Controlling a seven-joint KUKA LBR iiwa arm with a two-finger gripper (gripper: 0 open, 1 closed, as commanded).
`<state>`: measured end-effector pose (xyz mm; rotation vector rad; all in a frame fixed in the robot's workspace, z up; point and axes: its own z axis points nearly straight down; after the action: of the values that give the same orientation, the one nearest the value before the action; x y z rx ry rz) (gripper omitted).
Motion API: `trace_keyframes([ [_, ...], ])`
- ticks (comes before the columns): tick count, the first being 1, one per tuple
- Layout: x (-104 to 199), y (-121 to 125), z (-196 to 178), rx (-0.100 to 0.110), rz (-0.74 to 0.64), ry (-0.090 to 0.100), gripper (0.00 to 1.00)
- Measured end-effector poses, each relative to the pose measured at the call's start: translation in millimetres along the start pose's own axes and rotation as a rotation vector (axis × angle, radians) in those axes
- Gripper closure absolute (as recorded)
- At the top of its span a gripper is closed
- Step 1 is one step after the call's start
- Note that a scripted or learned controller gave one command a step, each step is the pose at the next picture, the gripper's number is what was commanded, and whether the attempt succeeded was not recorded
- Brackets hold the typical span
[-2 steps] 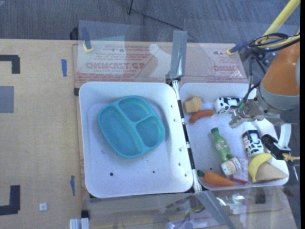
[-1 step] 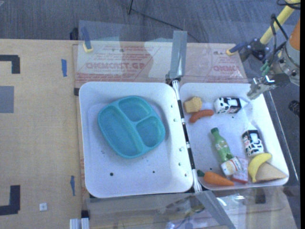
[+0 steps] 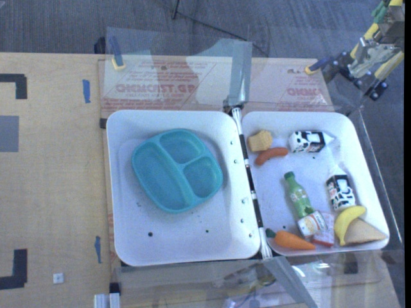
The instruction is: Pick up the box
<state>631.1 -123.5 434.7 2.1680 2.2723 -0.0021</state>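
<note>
The wooden counter [image 3: 51, 191] is cut off at the left and lower edges. It has black tape marks and bits of blue tape, and grey carpeted floor [image 3: 64, 11] lies beyond its far edge. A clear sheet over printed cardboard [image 3: 160, 85] lies behind the bins, its red lettering too blurred to read.

The left bin [image 3: 128, 236] holds a teal divided plate [image 3: 178, 178], lying flat near its middle. The right bin [image 3: 359, 140] touches it along a shared seam and carries all the small items.

The end effector [image 3: 376, 53] hangs at the upper right, beyond the right bin's far corner, well apart from everything in it. It is partly cut off by the edge of the view and blurred, so whether it is released or clenched cannot be told.

One cow-patterned box [image 3: 310, 141] lies on its side near the far wall. A second cow-patterned box [image 3: 340, 192] lies near the right wall, just beyond a banana [image 3: 347, 222] that overlaps a tan wedge [image 3: 366, 233].

A green bottle [image 3: 298, 195] lies mid-bin, its base toward a small labelled packet [image 3: 313, 224] that is hard to make out. A carrot [image 3: 292, 239] lies in the near corner. A yellowish chunk [image 3: 259, 140] and an orange sausage-like piece [image 3: 272, 154] lie by the seam.
</note>
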Motion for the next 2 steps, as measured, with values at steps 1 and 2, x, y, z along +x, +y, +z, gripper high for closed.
trace_keyframes([
  [1,70,39,230,0.003,0.022,0.002,1.0],
  [2,73,40,9,0.001,0.348,0.0,1.0],
])
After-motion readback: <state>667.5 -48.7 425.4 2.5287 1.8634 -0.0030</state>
